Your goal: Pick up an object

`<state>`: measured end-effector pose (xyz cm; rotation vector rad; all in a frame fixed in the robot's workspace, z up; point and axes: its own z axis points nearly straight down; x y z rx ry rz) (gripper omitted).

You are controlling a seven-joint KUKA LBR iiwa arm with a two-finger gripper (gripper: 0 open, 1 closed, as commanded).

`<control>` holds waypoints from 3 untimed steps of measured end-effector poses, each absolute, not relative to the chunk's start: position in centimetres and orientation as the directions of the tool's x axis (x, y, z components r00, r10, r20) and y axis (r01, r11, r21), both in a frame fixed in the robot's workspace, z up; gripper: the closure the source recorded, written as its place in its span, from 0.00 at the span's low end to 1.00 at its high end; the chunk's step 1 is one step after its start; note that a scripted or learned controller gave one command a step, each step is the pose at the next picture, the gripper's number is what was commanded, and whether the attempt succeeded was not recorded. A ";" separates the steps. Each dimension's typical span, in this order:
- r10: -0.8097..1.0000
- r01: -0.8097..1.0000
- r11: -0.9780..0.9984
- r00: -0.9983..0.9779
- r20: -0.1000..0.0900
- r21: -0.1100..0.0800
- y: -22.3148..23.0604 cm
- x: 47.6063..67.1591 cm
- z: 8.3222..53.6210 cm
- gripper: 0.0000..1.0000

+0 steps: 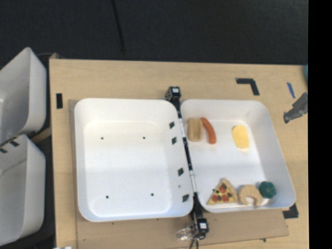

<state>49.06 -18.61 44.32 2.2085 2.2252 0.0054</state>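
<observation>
The right bin (270,134) holds 5 toy foods: 1 bun (194,130) touching 1 sausage (209,130), 1 yellow piece (240,137), and near the front wall 1 pizza slice (222,193), 1 tan pastry (249,194) and 1 green ball (267,189). The left bin (124,154) adjoins it on the wooden counter (129,79). The tool (295,109) hangs at the right edge; its opening cannot be told.
</observation>
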 end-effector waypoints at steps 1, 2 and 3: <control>1.000 1.000 -0.001 0.001 0.000 -0.009 -22.1 52.7 32.4 0.00; 1.000 1.000 -0.001 0.001 -0.003 0.005 -22.9 51.0 37.2 0.00; 1.000 1.000 0.003 -0.003 -0.003 0.007 -22.9 48.9 42.0 0.00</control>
